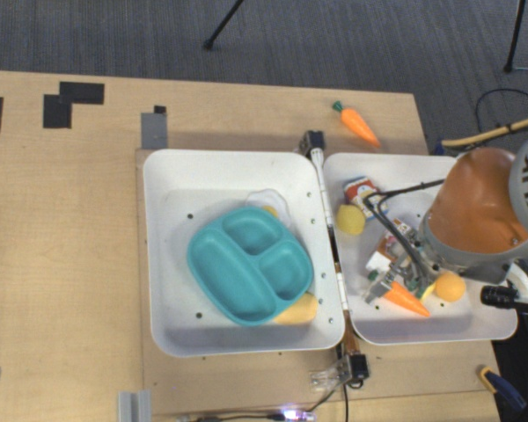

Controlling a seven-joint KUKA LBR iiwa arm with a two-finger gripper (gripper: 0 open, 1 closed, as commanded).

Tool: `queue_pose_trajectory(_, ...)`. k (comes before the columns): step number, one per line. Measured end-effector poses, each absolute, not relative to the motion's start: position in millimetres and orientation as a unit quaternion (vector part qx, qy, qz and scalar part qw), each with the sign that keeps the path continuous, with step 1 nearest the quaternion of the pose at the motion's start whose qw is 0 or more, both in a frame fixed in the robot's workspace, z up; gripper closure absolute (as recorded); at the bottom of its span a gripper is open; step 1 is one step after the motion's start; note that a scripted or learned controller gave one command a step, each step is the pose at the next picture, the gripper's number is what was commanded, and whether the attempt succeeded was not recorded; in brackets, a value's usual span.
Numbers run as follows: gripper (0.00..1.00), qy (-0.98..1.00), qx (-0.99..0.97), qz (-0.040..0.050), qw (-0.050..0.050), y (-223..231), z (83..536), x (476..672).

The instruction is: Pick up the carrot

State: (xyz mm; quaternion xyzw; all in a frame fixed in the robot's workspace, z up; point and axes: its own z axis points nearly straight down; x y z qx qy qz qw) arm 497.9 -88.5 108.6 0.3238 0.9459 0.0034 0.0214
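An orange carrot (406, 301) lies near the front of the right bin (440, 328), pointing left. My gripper (389, 280) hangs low over the carrot's left end, reaching in from the right under the grey and orange arm (480, 209). Cables and the wrist crowd its tip. A second carrot (359, 125) with a green top lies on the bench behind the right bin, outside both bins.
The right bin also holds a yellow lemon (352, 221), a yellow ball (450, 287) beside the carrot, and a red and white item (359, 188). In the left bin (172, 236) a teal divided plate (249, 264) rests over a yellow object (297, 310).
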Motion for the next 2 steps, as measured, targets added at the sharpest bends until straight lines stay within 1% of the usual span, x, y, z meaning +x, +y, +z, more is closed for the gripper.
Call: queue_pose_trajectory(2,0.0,0.979,0.201,-0.0012,0.019,-91.7,108.7,496.0)
